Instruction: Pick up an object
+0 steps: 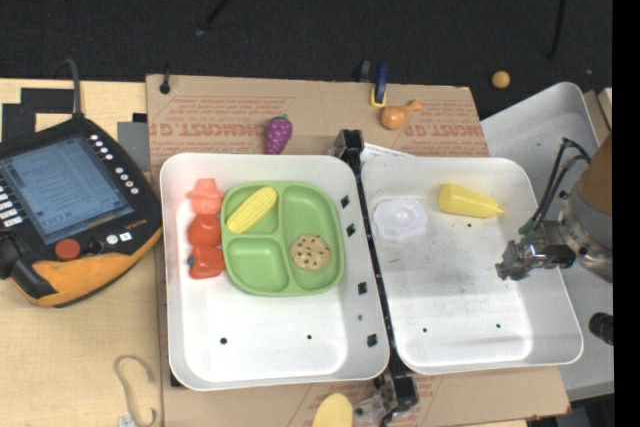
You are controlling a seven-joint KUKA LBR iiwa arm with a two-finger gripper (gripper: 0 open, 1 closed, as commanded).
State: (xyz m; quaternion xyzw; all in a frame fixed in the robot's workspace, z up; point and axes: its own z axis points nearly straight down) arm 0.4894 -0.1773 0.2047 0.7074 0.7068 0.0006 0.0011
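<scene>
At right bin's edge, pincer — grip state unclear, yellow wedge well apart, up-left.

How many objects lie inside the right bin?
2: a yellow wedge near its far edge, and a clear round lid at its far left. The gripper may hide something small.

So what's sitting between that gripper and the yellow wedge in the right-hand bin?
Nothing: in the camera view, just bare white bin floor separates the gripper from the yellow wedge.
</scene>
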